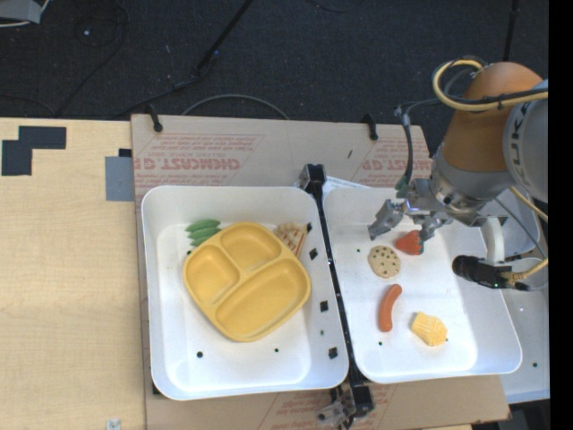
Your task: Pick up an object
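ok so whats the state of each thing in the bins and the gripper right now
gripper: open, over the right bin, above the red piece
red piece: lying in the right bin, not held
cookie: flat in the right bin
sausage: lying flat
yellow corn piece: lying loose
yellow tray: upright in the left bin
green pod: beside the tray

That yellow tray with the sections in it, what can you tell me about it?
The yellow tray looks like smooth moulded plastic, rounded at the corners, with three shallow compartments: two small ones at the far side, one long one nearer the camera. It lies flat but turned askew in the left bin. A green toy and a tan ridged toy sit at its far edge.
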You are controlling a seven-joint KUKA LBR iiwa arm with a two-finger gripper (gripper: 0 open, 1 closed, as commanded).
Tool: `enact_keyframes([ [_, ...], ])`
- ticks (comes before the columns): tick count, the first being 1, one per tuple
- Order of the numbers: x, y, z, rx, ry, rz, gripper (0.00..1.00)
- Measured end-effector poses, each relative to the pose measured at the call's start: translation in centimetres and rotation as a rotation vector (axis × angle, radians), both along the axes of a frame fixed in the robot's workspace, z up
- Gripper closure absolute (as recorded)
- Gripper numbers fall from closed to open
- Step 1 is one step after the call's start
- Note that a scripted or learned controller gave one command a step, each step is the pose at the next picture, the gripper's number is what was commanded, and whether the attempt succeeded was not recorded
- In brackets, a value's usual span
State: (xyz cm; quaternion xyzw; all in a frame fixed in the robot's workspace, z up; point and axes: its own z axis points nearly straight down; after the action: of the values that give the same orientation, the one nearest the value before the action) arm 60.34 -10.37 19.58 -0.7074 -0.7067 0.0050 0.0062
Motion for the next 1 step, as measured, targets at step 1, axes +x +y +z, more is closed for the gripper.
enact_keyframes([
  [1,0.30,-0.03,0.83,-0.002,-0.015,0.002,0.00],
])
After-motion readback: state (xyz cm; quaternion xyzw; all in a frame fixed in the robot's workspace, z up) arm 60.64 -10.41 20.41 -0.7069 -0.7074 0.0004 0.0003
